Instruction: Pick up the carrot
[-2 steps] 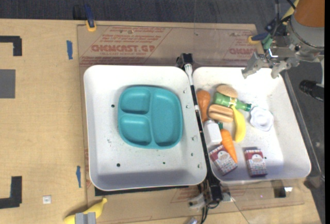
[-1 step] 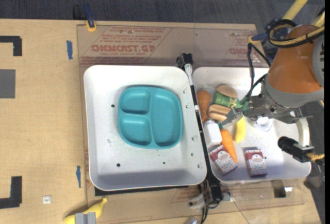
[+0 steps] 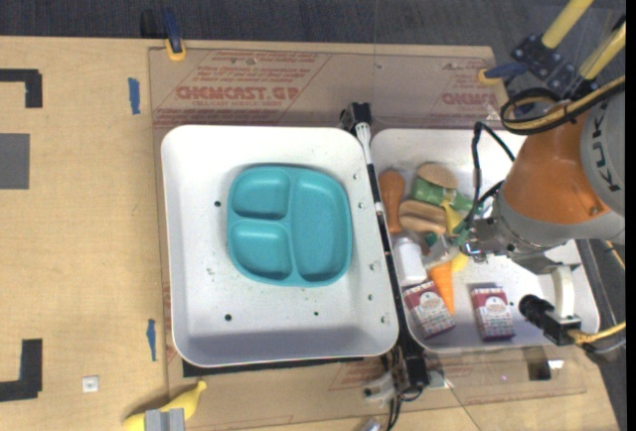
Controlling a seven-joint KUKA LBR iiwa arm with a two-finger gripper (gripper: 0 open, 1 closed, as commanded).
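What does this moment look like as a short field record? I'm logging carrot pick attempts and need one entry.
arm: over the right bin, reaching in from the right
gripper: low among the toys, just above the carrot
carrot: lying in the right bin, not lifted
neighbours: hot dog, two small cartons
left bin: holds a teal divided plate

arm (image 3: 581,171) cut by right edge, carrot (image 3: 447,282) partly hidden under it
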